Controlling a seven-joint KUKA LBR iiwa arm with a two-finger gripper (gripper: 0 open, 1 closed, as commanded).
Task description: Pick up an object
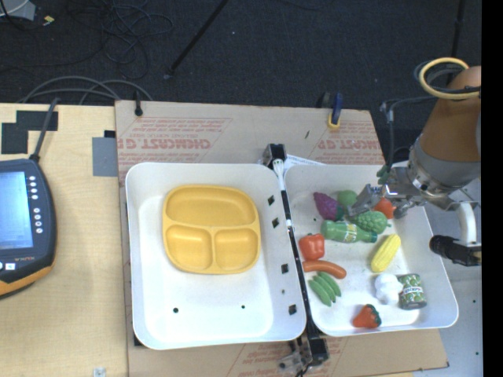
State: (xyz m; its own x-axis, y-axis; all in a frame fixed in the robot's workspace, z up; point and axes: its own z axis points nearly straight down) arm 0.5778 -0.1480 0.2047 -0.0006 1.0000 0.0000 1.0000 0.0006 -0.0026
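Note:
My gripper [368, 200] hangs low over the back of the right bin [440, 309], with the grey and orange arm [449, 132] behind it at the right edge. It is right above a bushy green vegetable [374, 222] and beside a small red-orange piece [385, 208]. Close by lie a purple eggplant [325, 204], a green cucumber [343, 232], a red pepper [312, 247], an orange carrot [327, 269], green pea pods [324, 287], a yellow corn cob [385, 251], a white garlic bulb [385, 287], a green can [411, 291] and a strawberry [366, 316]. I see nothing lifted off the bin floor.
The left bin [149, 289] holds a yellow divided plate [212, 228]. A dark divider [287, 242] runs between the bins. A control pendant [20, 218] lies on the bench at far left. A blue clamp [336, 110] stands at the cardboard's back edge.

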